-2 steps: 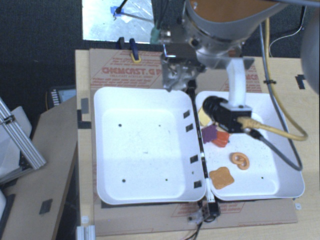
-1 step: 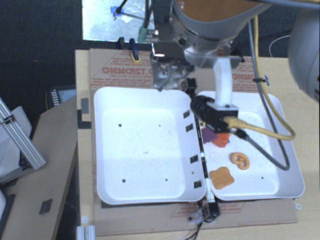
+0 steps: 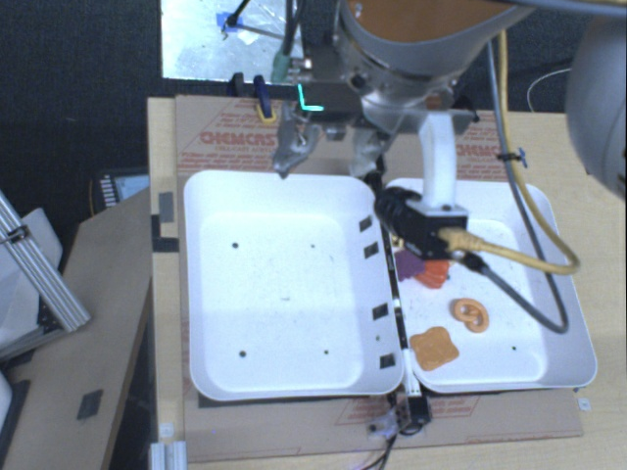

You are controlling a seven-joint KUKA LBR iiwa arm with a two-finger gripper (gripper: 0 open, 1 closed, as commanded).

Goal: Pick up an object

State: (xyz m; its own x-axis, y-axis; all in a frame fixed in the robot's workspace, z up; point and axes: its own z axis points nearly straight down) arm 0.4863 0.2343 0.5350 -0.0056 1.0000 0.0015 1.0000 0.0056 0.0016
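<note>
My gripper (image 3: 328,162) hangs high over the far rim between the two bins, close to the camera. Its two grey fingers (image 3: 291,153) stand well apart, so it is open with nothing between them. In the right bin (image 3: 549,292) lie several small things: a purple piece (image 3: 410,263) beside a red-orange piece (image 3: 435,275) near the divider, an orange curled ring-like piece (image 3: 470,314) further forward, and a tan toast-shaped piece (image 3: 434,348) near the front corner. All of them sit below and to the right of the gripper, partly under the wrist.
The left bin (image 3: 274,272) is a shallow white tray with low walls. A row of black clips (image 3: 377,282) runs along the divider between the bins. Both bins rest on a cardboard sheet (image 3: 225,135) on the bench.
</note>
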